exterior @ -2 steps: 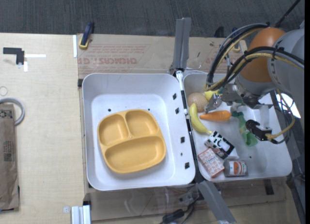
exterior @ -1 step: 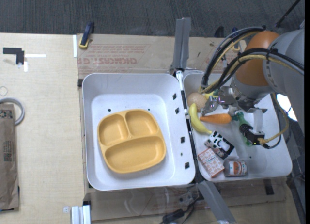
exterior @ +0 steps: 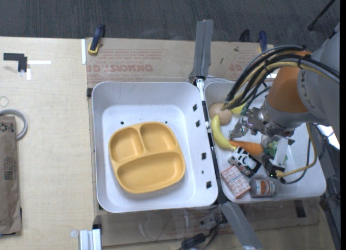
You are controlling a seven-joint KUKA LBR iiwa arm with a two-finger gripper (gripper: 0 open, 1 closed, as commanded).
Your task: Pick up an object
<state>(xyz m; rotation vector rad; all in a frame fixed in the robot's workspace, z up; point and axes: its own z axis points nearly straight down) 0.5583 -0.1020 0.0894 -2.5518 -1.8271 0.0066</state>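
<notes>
Your bench carries two white bins; the right bin point(exterior: 316, 181) holds the clutter, under the gripper point(exterior: 267, 142). The carrot point(exterior: 247, 146) lies just left of it, long axis running left-right, beside the banana point(exterior: 218, 133). Whether anything is gripped, you can't tell.

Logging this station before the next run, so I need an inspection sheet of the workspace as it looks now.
Surface: two white bins side by side on a bench; left bin, right bin.
Job's things: banana, carrot, can, small red carton and a black-and-white pack, crowded in the right bin.
Clutter: yellow divided plate in the left bin; brown bag at the bench's left edge.
Gripper: gripper low over the right bin's pile; grasp cannot be judged.
Cables: black and yellow bundle arching over the arm.
Surroundings: cardboard sheet behind the bins, dark floor beyond.
</notes>
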